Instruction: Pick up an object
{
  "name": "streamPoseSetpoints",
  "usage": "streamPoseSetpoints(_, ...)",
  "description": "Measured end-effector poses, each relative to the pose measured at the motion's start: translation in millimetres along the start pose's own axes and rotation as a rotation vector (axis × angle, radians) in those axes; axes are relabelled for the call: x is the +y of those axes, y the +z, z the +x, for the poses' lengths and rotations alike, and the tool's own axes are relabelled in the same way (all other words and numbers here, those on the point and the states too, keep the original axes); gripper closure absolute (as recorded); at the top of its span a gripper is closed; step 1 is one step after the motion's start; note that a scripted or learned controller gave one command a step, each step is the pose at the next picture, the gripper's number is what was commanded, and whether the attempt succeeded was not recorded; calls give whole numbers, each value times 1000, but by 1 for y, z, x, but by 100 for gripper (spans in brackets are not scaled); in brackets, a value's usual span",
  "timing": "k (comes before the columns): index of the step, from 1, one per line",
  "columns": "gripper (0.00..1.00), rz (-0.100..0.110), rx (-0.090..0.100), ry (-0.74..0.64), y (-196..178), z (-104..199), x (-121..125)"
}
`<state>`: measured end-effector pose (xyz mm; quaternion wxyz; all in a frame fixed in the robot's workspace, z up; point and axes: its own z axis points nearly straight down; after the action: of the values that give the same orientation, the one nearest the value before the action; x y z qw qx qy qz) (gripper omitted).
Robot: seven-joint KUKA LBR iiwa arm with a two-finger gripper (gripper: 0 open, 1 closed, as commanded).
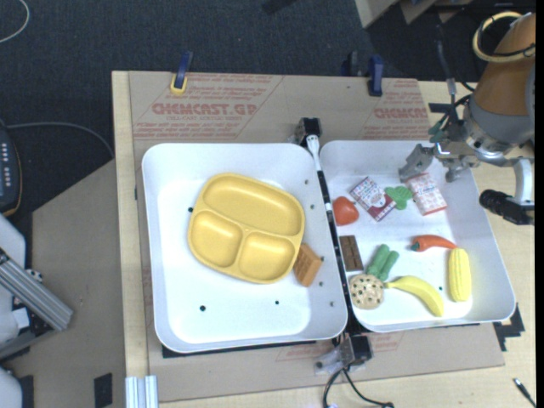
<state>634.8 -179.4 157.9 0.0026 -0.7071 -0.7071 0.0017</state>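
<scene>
Look to the right edge of the camera view: your grey arm with the orange band reaches in over the far right corner of the right-hand shallow white plastic bin, wrist turned downward. The two-finger metal gripper hangs above the bin's back area, its fingers spread apart with nothing between them.

Just below and beside the gripper lies a small red-and-white printed packet, flat on the bin floor. A second red-and-white printed packet sits to its left, tilted, with a small green broccoli-shaped toy between the two. Farther left, near the dividing wall, you see a red rounded toy like a tomato piece.

Nearer the front of that bin, well apart from the gripper, lie a glossy red-orange chili pepper toy, a yellow corn cob toy, a curved yellow banana toy, a green ridged vegetable toy, a round speckled cookie toy and a dark brown rectangular bar.

In the left-hand shallow white bin rests a smooth yellow plastic plate with three compartments. A tan wafer-like block leans against its right front edge. Both bins sit on a brown cardboard-covered bench.
</scene>
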Motion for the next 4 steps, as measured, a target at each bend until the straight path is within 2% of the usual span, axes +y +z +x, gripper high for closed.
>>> streamPoseSetpoints(1, 0, -4, 0, -1, 63, 2, 0)
streamPoseSetpoints(2, 0, -11, -3, -2, 66, 1, 4)
streamPoseSetpoints(3, 100, -25, -11, -2, 53, 0, 6)
streamPoseSetpoints(4, 100, -12, -3, -1, 8, 5, 6)
